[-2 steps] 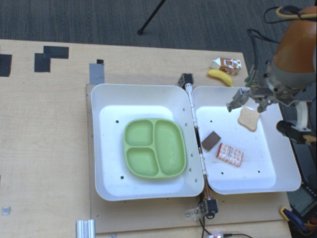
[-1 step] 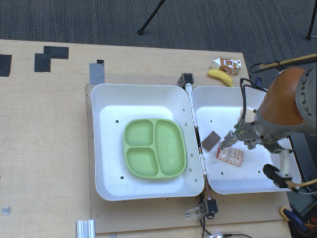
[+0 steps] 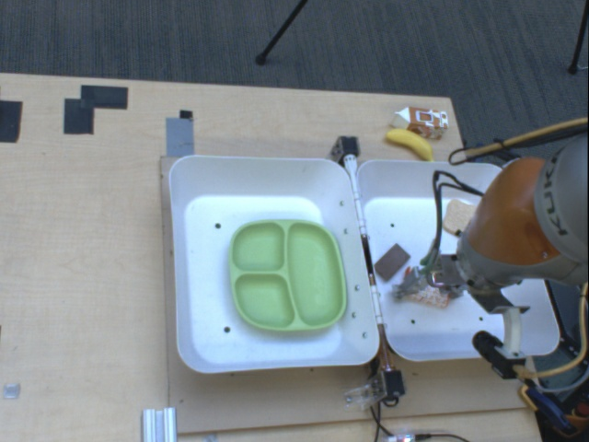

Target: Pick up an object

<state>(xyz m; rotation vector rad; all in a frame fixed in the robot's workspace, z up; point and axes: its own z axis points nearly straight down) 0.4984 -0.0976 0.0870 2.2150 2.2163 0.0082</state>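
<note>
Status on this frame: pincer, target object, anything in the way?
Pincer low in right bin, grip unclear. Small packet beneath it, dark block beside. Green plate in left bin.

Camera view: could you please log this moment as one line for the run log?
arm: over right bin | gripper: low by small clutter, grasp unclear | dark block: on bin floor, free | green divided plate: in left bin | banana: on bench
</note>
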